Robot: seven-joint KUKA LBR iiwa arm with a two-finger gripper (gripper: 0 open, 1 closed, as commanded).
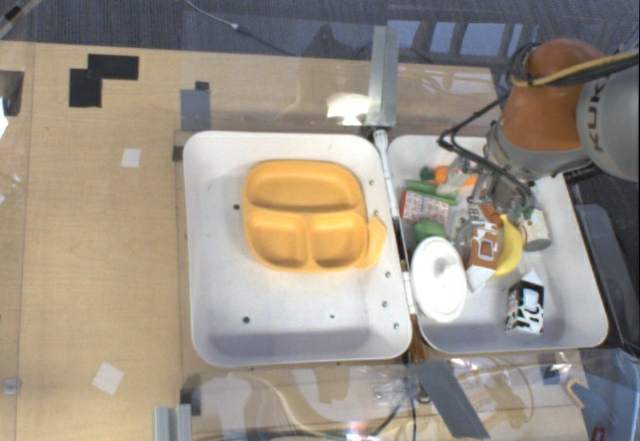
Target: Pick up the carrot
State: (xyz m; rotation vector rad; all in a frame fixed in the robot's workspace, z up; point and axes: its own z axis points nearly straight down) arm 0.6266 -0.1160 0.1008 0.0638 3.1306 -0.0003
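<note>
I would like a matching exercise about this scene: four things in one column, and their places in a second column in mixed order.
Things:
1. yellow divided tray
2. white round lid
3. black-and-white carton
4. banana

Places:
A. near corner of the right bin, towards the arm
B. middle of the left bin
C. right bin, against the wall between the bins
D. right bin, just below the arm's wrist

Pairs: 1-B, 2-C, 3-A, 4-D

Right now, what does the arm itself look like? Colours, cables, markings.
The grey KUKA arm enters from the view's right, with a rounded orange band above the wrist. Dark lettering, partly cut off, shows on the grey shell near the frame edge. Thin black cables loop from the wrist towards the dark metal tool over the right white bin.
</note>
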